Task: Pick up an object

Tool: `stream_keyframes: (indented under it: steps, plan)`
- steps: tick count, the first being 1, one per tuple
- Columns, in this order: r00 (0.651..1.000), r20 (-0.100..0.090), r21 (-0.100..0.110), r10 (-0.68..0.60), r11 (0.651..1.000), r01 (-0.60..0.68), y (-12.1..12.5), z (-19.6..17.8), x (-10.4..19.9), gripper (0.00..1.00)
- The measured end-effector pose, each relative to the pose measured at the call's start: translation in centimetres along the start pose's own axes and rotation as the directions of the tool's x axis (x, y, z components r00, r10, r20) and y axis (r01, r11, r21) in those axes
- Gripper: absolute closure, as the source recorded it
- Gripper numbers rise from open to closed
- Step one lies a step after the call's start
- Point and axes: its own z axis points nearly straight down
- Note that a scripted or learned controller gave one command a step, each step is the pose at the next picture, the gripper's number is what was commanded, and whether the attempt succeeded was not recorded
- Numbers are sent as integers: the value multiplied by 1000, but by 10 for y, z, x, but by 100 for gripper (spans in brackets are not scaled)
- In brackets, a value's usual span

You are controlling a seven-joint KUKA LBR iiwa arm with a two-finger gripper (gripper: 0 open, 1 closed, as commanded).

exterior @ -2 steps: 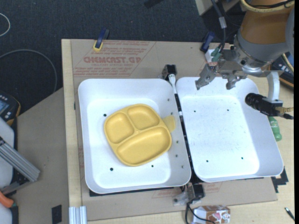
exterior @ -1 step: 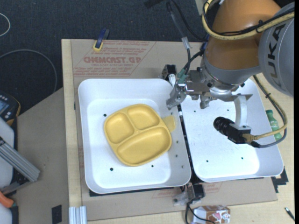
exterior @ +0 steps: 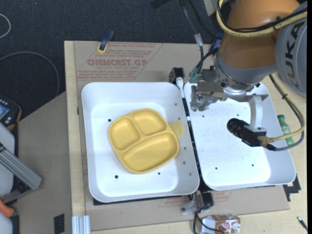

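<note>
At the near edge of the table [exterior: 122,218], a small brown packet [exterior: 226,224] lies beside some loose wiring, outside both bins and out of play. Just beyond it sit the two white bins, touching along their inner walls. The left bin [exterior: 95,179] holds the one thing worth picking: a yellow divided plate [exterior: 144,140] with three compartments, lying flat and slightly turned near the bin's middle, a small tab pointing toward the dividing wall. Lying flat, it probably offers only its rim to pinch. The right bin [exterior: 253,174] has just a few dark specks on its floor. Over this bin's far left corner hangs the end effector [exterior: 201,103], well apart from the plate and across the wall from it; whether it is open or closed I cannot tell, and nothing shows in it. Farther back, a blue-and-yellow clamp [exterior: 104,42] pins the cardboard sheet [exterior: 122,62] in place.
</note>
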Motion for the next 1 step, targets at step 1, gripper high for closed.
stream_keyframes:
  steps: [1]
  plan:
    - [1000, 0, -5, -1, 1000, 1, -14, -23, 7, 100]
